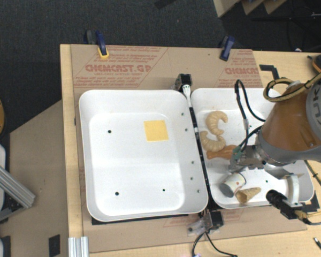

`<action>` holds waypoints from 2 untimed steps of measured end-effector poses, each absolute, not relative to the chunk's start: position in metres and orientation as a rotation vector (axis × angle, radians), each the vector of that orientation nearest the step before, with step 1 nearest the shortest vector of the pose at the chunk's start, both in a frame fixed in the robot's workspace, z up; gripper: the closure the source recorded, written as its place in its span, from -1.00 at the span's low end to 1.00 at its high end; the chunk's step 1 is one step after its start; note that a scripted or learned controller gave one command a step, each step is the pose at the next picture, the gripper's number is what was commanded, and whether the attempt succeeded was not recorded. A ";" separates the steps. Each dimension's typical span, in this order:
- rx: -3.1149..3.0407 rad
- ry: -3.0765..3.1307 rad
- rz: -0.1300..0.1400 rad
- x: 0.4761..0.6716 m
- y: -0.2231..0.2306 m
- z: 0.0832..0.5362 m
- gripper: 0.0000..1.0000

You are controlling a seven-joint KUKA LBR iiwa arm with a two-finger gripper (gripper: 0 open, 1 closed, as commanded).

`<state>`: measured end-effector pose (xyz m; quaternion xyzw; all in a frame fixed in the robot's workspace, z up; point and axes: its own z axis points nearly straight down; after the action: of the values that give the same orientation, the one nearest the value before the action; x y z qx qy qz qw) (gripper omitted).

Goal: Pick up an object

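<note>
Gripper (238, 164) low in the right bin (224, 199), finger state impossible to tell. Just beside it: a white cup (232, 184) and cone (247, 195) nearer the camera, croissant shapes (215, 121) farther back.

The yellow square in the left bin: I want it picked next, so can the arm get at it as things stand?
Probably yes. The yellow square lies flat and alone in the left bin, with nothing over it. The gripper is over the right bin and would have to cross the divider.
</note>
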<state>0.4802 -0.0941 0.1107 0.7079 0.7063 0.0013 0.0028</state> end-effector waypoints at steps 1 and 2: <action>2.207 2.224 0.012 0.532 -0.045 0.190 1.00; 2.228 2.222 -0.004 0.485 -0.070 0.185 1.00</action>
<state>0.4852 -0.0697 0.1846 0.7080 0.7062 -0.0013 -0.0023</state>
